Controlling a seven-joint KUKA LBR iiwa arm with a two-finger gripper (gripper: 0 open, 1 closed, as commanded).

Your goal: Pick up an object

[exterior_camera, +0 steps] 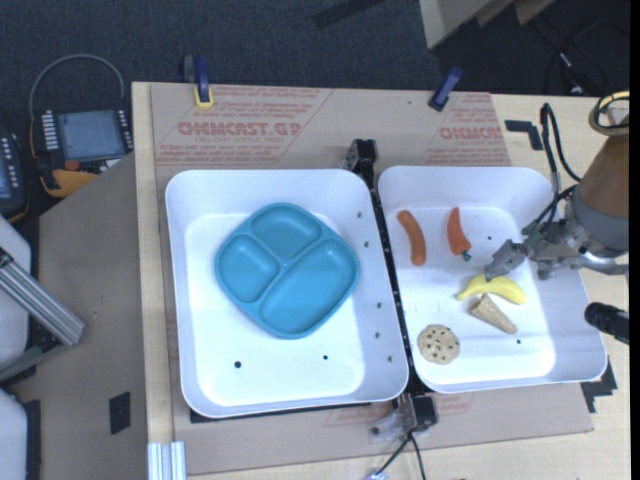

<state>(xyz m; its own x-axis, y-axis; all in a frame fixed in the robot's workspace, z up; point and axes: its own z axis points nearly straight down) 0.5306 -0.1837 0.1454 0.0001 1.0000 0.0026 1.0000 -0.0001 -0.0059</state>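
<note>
The right bin [520,363] holds several toy foods. An orange sausage [412,237] and a red-orange carrot [457,231] lie near its back. A yellow banana [493,288] rests mid-bin, with a tan wedge [493,313] just in front of it and a round cookie [438,343] further front and left. My gripper [515,256] reaches in from the right, just above and to the right of the banana, close to its upper edge. Nothing is visibly held.
The left bin [200,358] carries a blue divided plate [287,268] in its middle. A black latch [362,154] sits between the bins at the back. Clamps and cables lie along the bench's far edge.
</note>
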